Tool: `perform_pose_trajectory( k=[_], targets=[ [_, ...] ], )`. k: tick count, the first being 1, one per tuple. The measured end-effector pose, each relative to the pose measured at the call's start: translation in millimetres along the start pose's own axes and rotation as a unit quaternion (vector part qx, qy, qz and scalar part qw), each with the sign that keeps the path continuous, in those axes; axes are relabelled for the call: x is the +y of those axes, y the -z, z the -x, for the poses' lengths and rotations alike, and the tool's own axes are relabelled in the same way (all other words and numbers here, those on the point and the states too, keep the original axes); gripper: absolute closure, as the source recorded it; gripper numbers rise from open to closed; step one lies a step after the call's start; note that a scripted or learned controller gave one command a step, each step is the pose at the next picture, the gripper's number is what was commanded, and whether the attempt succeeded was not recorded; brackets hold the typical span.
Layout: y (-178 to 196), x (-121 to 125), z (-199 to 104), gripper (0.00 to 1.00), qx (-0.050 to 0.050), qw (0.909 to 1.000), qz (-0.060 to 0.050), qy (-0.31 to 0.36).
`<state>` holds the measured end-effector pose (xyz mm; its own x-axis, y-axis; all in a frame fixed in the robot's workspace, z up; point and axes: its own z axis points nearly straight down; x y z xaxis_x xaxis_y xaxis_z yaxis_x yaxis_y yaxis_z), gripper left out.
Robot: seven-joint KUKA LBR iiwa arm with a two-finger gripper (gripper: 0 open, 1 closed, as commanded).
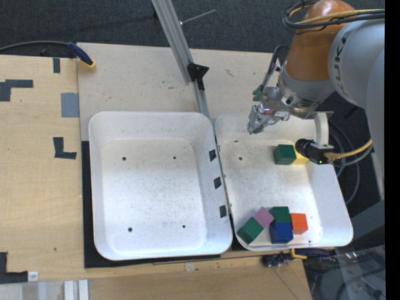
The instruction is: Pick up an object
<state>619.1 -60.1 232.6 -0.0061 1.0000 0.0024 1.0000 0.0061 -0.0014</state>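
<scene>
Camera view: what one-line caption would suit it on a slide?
The arm's end effector hovers over the right bin, near a lone green block, with more blocks clustered at its front edge.

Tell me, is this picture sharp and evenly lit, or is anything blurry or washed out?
Camera view: even, soft light; the white bins look bright but their speckles stay visible. The blocks are a bit soft-edged, and the tool is slightly blurred, with faint shadow beneath it.

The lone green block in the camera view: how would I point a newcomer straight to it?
Start at the right bin, under the arm. The lone green block sits by its far right wall, just below the gripper. The other blocks cluster at the near edge; this one stands apart, against something yellow.
</scene>
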Motion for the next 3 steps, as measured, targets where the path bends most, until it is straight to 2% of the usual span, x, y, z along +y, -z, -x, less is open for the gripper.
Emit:
perform_pose_trajectory(
  k=[1, 2, 3],
  targets=[
    [8, -29, -51, 1.00, 0.000, 1.0000, 0.000, 0.000],
    [-3, -47, -102, 1.00, 0.000, 1.0000, -0.001, 0.000],
    [7, -72, -151, 1.00, 0.000, 1.0000, -0.001, 0.001]
  ],
)
